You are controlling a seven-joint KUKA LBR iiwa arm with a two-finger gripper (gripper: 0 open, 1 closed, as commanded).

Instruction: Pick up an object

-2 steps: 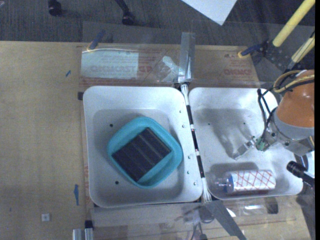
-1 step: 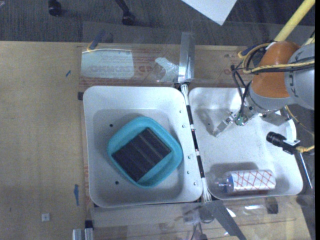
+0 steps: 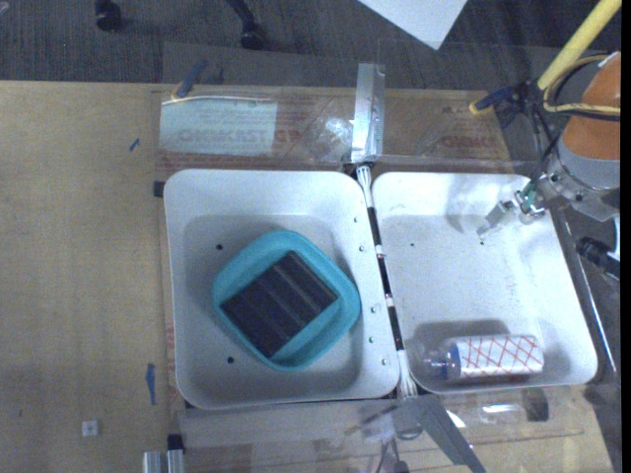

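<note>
In the left bin point(image 3: 187, 205) lies a teal square container with a dark ribbed inside point(image 3: 285, 298), turned at an angle. A clear bottle with a red-and-white patterned label and a blue cap point(image 3: 486, 356) lies on its side near the front of the right bin point(image 3: 577, 294). My gripper point(image 3: 496, 217) hangs over the far right part of the right bin, well away from the bottle, with nothing visible in it. The arm's orange band point(image 3: 601, 101) sits at the right edge.
A metal divider post point(image 3: 369, 116) stands behind the seam between the bins. Clear plastic sheeting point(image 3: 222, 126) lies on the bench behind them. Yellow and blue cables point(image 3: 552, 77) run by the arm. A metal bracket point(image 3: 434, 432) sits at the front.
</note>
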